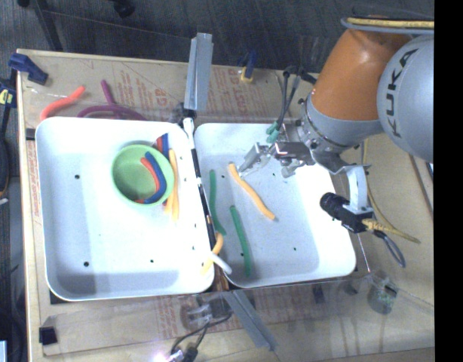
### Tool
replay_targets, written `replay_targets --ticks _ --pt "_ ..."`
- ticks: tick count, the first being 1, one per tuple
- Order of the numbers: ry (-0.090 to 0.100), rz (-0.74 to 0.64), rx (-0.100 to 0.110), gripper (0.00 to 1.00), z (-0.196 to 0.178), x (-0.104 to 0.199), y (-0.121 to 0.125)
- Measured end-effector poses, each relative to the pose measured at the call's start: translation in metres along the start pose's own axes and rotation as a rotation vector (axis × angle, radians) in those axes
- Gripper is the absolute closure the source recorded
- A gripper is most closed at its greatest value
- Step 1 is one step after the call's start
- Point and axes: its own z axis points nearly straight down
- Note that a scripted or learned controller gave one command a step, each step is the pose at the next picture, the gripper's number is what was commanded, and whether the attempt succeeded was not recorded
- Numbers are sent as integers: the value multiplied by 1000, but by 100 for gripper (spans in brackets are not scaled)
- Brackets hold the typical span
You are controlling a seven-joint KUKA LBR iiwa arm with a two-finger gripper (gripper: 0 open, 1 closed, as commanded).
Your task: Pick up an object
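Bench: two shallow white bins are seen from above, side by side.
Left bin: a green bowl is held toward its upper right, with red, blue and yellow strips curled at the bowl's right edge.
Right bin: three loose strips are laid on its floor.
Orange strip: it is laid slantwise near the middle of the right bin, its upper end just below the gripper.
Green strips: two are laid along the right bin's left side, one above the other.
Arm: the grey and orange arm is extended in from the right.
Gripper: it is positioned over the upper part of the right bin; the finger state cannot be told, and nothing is seen between them.
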Motion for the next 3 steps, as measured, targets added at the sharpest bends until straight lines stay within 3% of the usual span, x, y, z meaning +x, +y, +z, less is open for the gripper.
replay_targets --ticks 1,2,3 --pt "-1 12 1 0 100 -35 18" --pt "-3 -4 0 0 188 -67 79" --pt "-4 -8 0 100 178 -67 79"
